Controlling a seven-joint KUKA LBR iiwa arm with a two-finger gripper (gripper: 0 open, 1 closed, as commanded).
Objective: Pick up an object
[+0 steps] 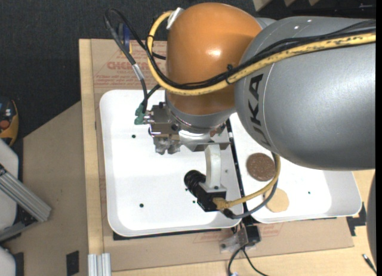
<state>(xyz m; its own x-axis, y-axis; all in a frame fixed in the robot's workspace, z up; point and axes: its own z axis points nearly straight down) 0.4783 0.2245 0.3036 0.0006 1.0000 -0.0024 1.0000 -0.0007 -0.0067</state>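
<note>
the arm [310, 84] is a thick rounded tube of smooth grey metal with dark letters on its side, capped by a glossy orange dome [206, 42]. a yellow cable [262, 60] flecked with black runs along it, beside thinner black wires, down to a small silver-and-white wrist block with a black fitting.

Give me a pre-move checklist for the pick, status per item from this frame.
1. Pick target in view: ok, a brown round disc and a tan round disc lie in the right bin.
2. Pincer state: cannot tell, the arm's own body covers it.
3. Object held: cannot tell.
4. Arm over a target: not ok, the wrist hangs over the left bin, not the discs.
5. Cable clear: not ok, the yellow cable loops close beside both discs.
6. Discs apart: ok, a gap shows between them.
</note>
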